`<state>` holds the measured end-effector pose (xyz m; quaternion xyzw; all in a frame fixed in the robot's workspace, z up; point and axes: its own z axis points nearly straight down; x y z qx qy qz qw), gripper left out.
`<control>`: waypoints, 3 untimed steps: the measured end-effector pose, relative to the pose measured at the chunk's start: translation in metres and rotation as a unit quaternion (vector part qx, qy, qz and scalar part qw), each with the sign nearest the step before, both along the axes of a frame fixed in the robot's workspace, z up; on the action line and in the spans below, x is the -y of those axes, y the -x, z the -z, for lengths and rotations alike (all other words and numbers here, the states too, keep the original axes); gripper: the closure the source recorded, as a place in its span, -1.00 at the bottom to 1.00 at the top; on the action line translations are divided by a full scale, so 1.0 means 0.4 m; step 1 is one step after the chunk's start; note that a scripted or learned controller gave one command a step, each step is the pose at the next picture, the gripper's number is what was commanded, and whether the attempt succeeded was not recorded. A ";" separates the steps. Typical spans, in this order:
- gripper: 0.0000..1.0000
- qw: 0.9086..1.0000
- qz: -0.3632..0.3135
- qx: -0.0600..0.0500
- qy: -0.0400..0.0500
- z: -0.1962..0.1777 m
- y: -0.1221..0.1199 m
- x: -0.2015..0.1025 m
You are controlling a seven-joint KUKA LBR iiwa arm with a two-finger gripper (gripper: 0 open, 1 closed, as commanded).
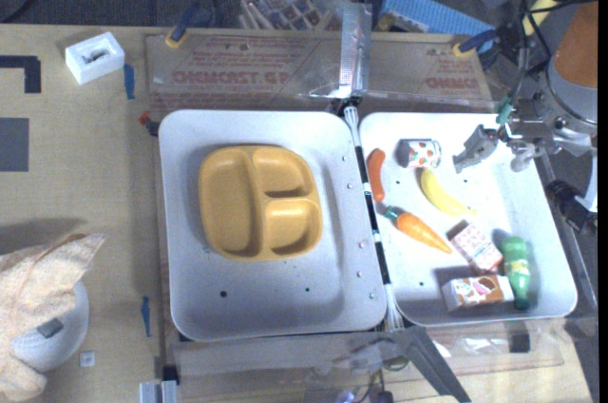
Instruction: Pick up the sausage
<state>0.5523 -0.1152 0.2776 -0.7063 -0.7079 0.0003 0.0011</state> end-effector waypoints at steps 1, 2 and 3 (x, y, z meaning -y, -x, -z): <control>-1.00 0.994 -0.108 0.001 0.000 0.232 -0.049 -0.123; -1.00 0.993 -0.115 0.001 0.000 0.428 -0.202 -0.047; -1.00 0.974 -0.228 0.005 0.002 0.476 -0.251 -0.032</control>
